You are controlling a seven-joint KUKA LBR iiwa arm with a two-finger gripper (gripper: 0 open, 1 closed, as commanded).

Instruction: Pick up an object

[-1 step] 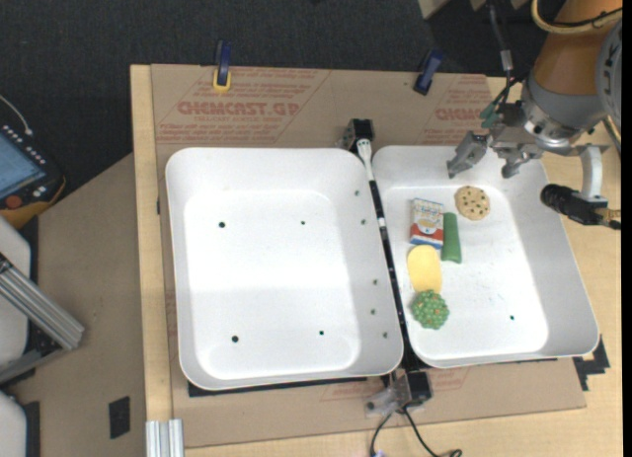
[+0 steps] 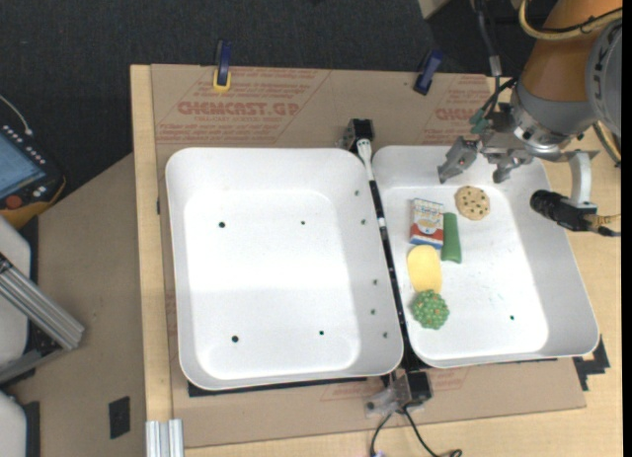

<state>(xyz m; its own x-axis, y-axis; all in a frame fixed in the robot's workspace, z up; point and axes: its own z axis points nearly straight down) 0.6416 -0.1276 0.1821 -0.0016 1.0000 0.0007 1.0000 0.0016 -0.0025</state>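
The right bin holds several small items near its left side: a round cookie, a small printed carton, a green stick, a yellow lemon-like piece and a green broccoli piece. My gripper hangs over the bin's back edge, just above and behind the cookie, apart from it. Its fingers are spread wide with nothing between them.
The left bin sits beside the right one, with a black divider strip between them. Both rest on a cardboard sheet held by clamps at the back. The arm's orange wrist rises at the upper right.
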